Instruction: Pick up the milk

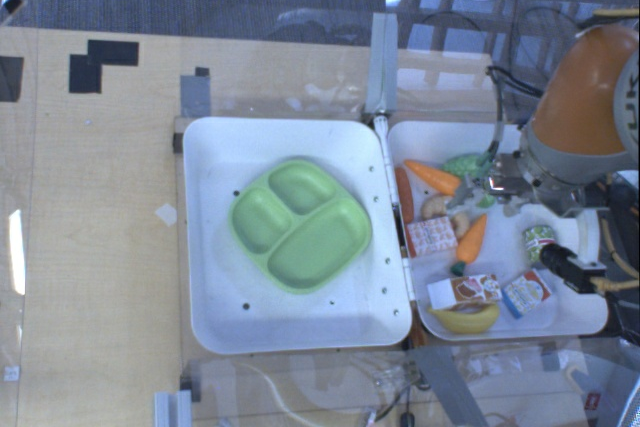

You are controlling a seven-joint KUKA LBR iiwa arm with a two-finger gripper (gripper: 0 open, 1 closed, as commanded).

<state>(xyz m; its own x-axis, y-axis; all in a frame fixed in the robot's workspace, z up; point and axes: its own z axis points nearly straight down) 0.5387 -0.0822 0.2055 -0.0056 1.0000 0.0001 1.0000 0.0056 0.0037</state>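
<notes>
on the wooden desk, in the right bin, the milk lies near the front edge, below and right of the pincer, whose opening i cannot tell.

Readable text: none that I can make out from up here.
Cartons at 5 o'clock in my right bin: the milk carton and the carton beside it carry printing, too small to read.
Red-checked box: a pattern, its lettering blurred.
Green can: label illegible.
</notes>
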